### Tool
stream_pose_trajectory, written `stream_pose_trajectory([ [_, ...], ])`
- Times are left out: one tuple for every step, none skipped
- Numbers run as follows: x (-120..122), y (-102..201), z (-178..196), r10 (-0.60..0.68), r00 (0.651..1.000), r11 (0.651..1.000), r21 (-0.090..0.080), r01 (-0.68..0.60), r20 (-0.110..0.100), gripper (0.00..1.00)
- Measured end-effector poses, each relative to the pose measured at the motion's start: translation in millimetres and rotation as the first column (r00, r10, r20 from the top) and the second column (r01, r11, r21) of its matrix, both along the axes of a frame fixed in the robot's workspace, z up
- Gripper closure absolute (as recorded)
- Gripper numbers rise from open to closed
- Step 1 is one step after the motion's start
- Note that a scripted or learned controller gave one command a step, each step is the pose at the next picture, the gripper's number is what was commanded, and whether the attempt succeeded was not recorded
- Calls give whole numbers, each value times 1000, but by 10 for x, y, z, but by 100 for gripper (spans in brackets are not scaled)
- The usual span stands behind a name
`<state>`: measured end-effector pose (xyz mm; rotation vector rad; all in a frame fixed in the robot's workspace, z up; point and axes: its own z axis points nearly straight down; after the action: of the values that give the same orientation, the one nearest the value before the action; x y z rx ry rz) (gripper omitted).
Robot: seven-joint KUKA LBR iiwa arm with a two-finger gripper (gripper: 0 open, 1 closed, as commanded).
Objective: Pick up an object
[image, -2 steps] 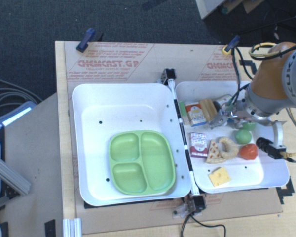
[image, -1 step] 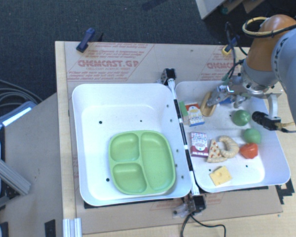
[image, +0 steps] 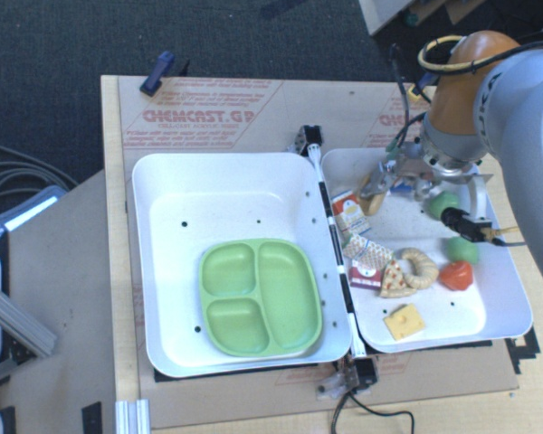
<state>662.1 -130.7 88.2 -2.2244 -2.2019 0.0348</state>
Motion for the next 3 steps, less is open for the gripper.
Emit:
stream_pose_trajectory([
  [-16,0,94,1,1000,1000,2,-1,-9,100],
  [-553,419,976,11,1000,1000,8,-11,25,100],
  [-717,1035,1125,11,1000,1000,9,-12,21,100],
])
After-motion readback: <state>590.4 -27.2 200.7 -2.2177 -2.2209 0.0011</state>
